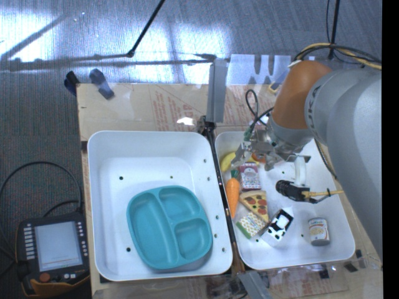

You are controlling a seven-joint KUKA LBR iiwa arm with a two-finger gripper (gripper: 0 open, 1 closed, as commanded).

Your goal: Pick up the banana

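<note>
Here, nearest the camera, the left bin (100, 167) carries a teal divided plate (169, 228), lying flat and playing no part in the job. The right bin (340, 229) is the crowded one. Its near row has a small can (318, 231) standing upright, a black-and-white patterned block (280, 225) and a green-and-yellow toy food piece (249, 224), with a pizza slice (254, 201) just behind them. A carrot (232, 195) lies along the bin's left wall, and just beyond it, against the same wall, lies the banana (228, 161), a short yellow curve partly tucked under the rim. A small pink-and-white carton (250, 176) sits just beside it, to the right. Over that far corner hangs the gripper (257, 149), lowered close to the banana and the carton on an arm reaching across from the right. Whether it is open or closed cannot be told at this slant, and nothing shows held in it. It is probably placed so because the wall, carrot and carton hem the banana in, leaving only an approach from above, and the carton could easily be knocked.
</note>
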